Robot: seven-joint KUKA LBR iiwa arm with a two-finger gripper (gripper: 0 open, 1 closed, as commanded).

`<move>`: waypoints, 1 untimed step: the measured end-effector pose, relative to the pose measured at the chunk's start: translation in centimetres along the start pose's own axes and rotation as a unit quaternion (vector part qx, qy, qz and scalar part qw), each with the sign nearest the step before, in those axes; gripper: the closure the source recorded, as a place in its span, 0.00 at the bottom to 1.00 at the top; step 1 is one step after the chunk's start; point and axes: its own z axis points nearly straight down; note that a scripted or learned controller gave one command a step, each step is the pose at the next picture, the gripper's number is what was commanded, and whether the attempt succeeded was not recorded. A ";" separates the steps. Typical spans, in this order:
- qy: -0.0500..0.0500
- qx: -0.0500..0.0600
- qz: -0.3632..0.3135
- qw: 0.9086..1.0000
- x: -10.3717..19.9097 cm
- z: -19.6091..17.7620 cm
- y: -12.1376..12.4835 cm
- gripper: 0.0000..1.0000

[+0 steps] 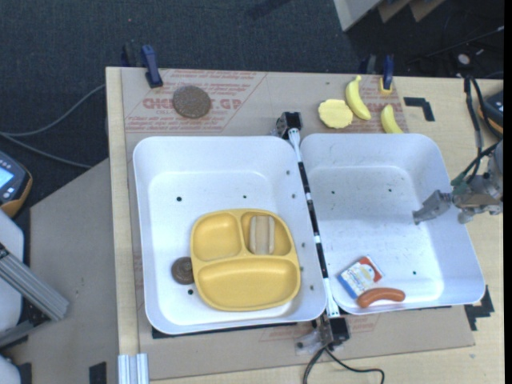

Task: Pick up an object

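Note:
The right bin (376, 174) holds a small blue, white and red carton (358, 278) and a reddish sausage (381, 297) near its front edge. In the left bin (208, 170) lies a yellow divided plate (242, 282) with a pale bun-like piece (262, 234) in its upper right compartment. A brown cookie (183, 270) rests against the plate's left side. My gripper (430, 208) hangs over the right side of the right bin, well behind and to the right of the carton, with nothing seen in it.
On the bench behind the bins lie a brown disc (191, 101), a yellow slice (336, 113) and two banana pieces (358, 98) (390, 118). Blue clamps (150, 64) stand at the bench's back edge. A black divider (310, 214) runs between the bins.

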 end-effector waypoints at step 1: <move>0.002 0.002 -0.003 1.000 8.5 7.2 4.4 0.00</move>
